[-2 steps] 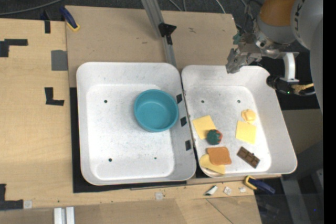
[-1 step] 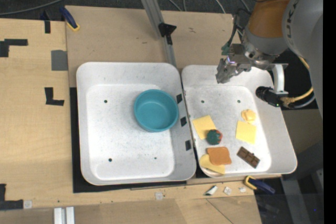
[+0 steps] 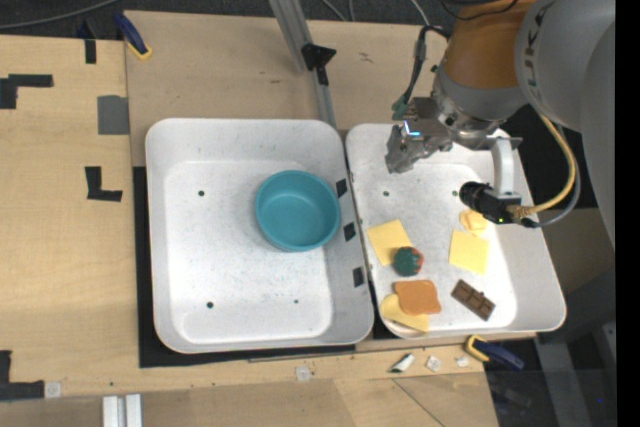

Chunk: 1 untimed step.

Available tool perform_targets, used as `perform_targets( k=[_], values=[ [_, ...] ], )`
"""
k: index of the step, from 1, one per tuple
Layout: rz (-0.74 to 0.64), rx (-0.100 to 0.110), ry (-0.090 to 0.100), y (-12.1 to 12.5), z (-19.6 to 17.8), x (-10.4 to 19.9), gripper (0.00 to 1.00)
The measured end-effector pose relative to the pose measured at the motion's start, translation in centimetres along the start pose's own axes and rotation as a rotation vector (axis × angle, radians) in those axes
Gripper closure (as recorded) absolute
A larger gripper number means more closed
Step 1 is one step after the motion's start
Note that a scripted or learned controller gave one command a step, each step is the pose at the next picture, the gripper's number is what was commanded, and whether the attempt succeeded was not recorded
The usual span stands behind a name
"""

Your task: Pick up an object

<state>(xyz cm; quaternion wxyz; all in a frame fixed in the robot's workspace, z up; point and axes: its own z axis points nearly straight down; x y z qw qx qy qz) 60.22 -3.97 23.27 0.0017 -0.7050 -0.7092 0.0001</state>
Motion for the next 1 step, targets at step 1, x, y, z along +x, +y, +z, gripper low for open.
perform_targets(
  k=[1],
  values=[
    [0.001, 0.003, -0.001, -2.86, 1.19, 4.54, 1.0]
  ],
)
